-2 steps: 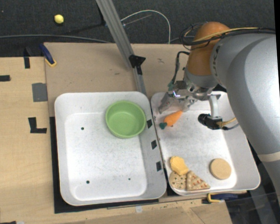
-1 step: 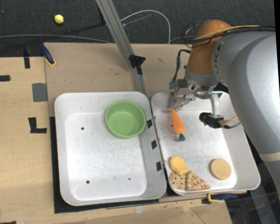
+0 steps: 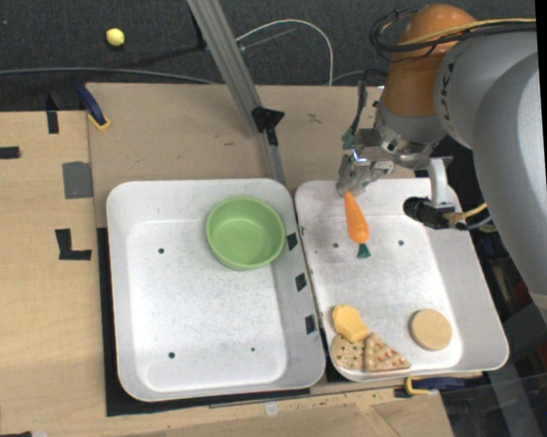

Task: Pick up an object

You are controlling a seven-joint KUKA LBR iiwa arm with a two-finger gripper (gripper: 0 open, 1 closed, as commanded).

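A pale wooden desk (image 3: 35, 276) lies under me, marked with black tape, with dark floor beyond its far edge and a small yellow ball (image 3: 114, 36) lying there; two shallow white bins sit side by side on it. The left bin (image 3: 169, 332) is smooth, speckled plastic with rounded corners, and holds a round green bowl (image 3: 245, 232), glossy and hollow, near its far right corner. The right bin (image 3: 446, 285) holds a toy carrot (image 3: 356, 219), a tapered orange cone with a green stub pointing toward the near edge; along the near wall lie a lumpy yellow piece (image 3: 349, 322), a round cracker (image 3: 346, 352), a wedge with a waffle pattern (image 3: 384, 355) and a flat tan disc (image 3: 431, 329). My gripper (image 3: 354, 181) hangs over the far end of the right bin, right at the carrot's thick end; from this angle I cannot tell its state. The carrot seems my nearest target; I judge it slick and hard, so I should close across its widest part, square to its long axis, lest it squirt out along the taper.
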